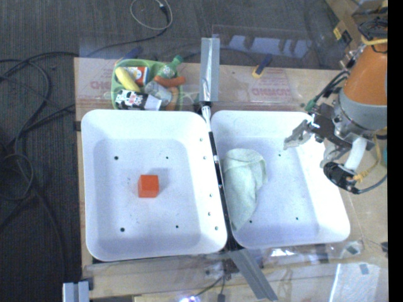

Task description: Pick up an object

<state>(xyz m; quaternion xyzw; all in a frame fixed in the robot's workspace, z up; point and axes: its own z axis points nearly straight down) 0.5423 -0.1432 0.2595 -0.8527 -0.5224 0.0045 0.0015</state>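
Note:
A small orange-red cube [148, 185] lies near the middle of the left white bin [101, 137]. A pale green crumpled cloth [244, 179] rests against the left wall of the right white bin [315, 225]. My gripper [301, 134] hangs over the right bin's upper right part, at the end of the grey arm with the orange band [371, 74]. It is well to the right of the cloth and far from the cube. Nothing shows between its fingers.
A green basket [119, 74] with several small toys stands behind the left bin. A metal divider post [210, 68] rises at the back between the bins. Cables lie on the dark floor at left, and a clear panel stands behind the right bin.

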